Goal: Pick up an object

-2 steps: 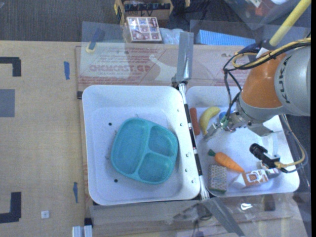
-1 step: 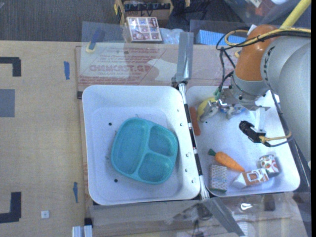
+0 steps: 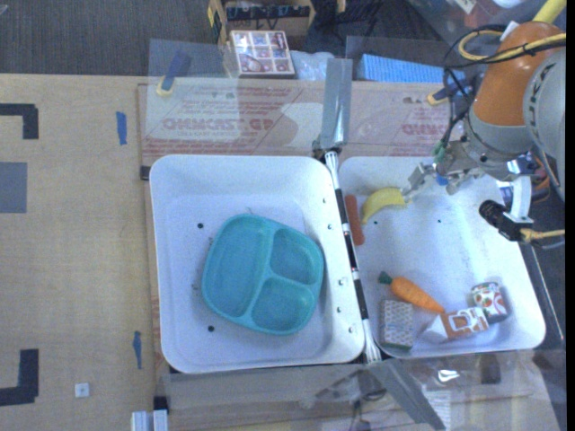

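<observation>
Wooden bench [image 3: 72,268], two white bins [image 3: 180,187], cardboard box [image 3: 260,3] behind, jaws' state unclear

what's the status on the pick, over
Gripper low in right bin, beside banana, nothing seen between its fingers. Banana lying on bin floor, near left wall. Carrot and small boxes sit well away, not blocking.

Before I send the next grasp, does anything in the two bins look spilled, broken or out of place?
Nothing looks spilled or broken. The teal divided plate lies flat in the left bin. In the right bin, the banana lies beside the gripper, and the carrot, grater and small cartons sit loose in the near corner.
</observation>
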`<move>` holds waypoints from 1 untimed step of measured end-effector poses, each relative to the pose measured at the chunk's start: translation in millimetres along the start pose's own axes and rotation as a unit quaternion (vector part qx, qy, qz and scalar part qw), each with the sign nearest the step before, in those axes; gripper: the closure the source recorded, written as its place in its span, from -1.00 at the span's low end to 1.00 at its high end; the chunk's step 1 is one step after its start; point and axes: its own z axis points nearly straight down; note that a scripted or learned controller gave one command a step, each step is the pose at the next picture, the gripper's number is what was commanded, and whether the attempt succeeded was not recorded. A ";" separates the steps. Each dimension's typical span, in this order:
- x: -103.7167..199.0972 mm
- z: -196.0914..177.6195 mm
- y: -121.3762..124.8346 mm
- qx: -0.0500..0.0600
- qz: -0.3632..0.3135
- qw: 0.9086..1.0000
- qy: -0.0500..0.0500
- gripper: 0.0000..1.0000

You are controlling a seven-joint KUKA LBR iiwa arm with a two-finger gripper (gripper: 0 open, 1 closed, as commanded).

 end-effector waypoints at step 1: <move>19.6 45.9 -7.6 0.024 -0.256 0.966 0.006 -1.00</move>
